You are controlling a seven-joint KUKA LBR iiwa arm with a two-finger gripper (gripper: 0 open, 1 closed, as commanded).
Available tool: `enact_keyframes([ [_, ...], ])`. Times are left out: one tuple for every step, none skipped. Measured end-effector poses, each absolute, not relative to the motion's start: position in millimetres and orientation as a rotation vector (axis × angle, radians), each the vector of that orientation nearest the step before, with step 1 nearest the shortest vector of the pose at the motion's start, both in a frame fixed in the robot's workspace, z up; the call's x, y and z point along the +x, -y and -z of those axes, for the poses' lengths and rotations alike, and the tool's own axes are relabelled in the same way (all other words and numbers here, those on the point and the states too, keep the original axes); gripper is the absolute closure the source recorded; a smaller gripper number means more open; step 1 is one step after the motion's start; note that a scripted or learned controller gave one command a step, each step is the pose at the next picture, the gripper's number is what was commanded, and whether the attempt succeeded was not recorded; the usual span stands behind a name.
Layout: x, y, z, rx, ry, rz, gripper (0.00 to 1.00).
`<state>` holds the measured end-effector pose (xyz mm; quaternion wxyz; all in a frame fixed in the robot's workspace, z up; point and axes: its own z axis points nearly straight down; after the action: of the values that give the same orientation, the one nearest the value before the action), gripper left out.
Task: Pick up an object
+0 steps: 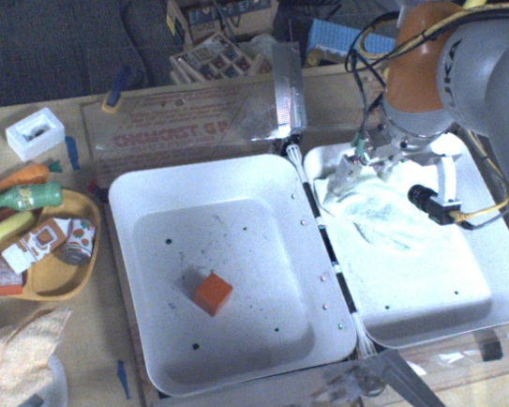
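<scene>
- Hovering over the right bin, upper right of frame, the gripper sits low near that bin's back-left corner.
- Jaws: can't tell, too small & cluttered w/ cables.
- Nothing visibly held.
- Only clear pickable obj: orange cube, centre of the left bin, well apart from the gripper.
- Under the gripper the bin floor shows just pale smears; can't tell if any obj is there.
- To do the step well, prob: lift clear of the divider btwn bins, shift left & toward frame bottom, stop above the cube.
- Cube sits turned diagonal, so rotate wrist to meet flat faces, not corners.
- Descend straight, close near mid-height; it may skid on the smooth floor.
</scene>
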<state>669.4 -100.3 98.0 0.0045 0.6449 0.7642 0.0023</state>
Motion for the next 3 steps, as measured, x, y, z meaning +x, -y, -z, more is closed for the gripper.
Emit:
enact_keyframes([
  [667.5,151.6,-153.4,2.074,-2.353,-0.002,0.00],
  [590.7,84.4,-185.8,2.127,-2.312,0.000,0.00],
  [598.1,100.9,-89.0,2.276,-2.155,-0.010,0.00],
])
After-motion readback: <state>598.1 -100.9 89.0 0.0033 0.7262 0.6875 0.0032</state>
